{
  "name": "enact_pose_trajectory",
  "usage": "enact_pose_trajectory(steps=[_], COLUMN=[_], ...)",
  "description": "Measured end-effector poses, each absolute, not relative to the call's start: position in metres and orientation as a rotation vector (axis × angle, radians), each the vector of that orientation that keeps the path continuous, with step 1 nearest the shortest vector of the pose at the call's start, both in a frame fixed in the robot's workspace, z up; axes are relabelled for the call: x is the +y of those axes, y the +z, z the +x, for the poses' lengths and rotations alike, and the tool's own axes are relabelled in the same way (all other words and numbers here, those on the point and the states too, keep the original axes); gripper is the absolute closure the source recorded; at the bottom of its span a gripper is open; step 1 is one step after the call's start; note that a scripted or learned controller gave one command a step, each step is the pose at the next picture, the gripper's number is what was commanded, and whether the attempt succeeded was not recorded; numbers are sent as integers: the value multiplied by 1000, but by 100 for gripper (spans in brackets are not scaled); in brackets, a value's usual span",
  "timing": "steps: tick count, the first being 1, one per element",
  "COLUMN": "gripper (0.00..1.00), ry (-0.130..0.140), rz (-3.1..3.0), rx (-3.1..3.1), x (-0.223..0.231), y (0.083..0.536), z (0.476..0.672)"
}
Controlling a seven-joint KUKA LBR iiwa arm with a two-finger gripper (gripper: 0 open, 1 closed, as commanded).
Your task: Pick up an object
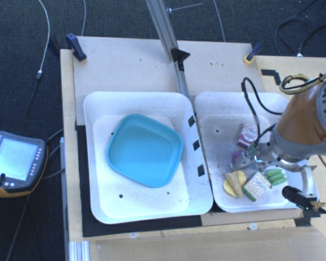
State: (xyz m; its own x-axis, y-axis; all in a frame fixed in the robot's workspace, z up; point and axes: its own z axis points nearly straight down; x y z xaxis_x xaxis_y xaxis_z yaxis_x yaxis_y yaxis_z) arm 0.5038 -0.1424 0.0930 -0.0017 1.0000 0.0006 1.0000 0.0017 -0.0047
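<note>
The right bin holds a small cluster of objects. A pink and purple packet lies near its middle. Toward the front edge sit a yellow piece, a white dotted block and a green item. My gripper reaches in from the right and hangs low over the bin, between the packet and the yellow piece. Its tip is small and partly hidden by the grey wrist. Whether anything is in it I cannot see.
The left bin carries a blue square plate. A metal pole slants down to the gap between the bins. Black cables loop over the right bin's back. A teach pendant lies off the bench at left.
</note>
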Motion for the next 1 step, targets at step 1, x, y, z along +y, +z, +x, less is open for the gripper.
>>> enact_pose_trajectory(steps=[1], gripper=[100], ry=[7], rz=[-2214], rx=[-2221], x=[-142], y=[102], z=[504])
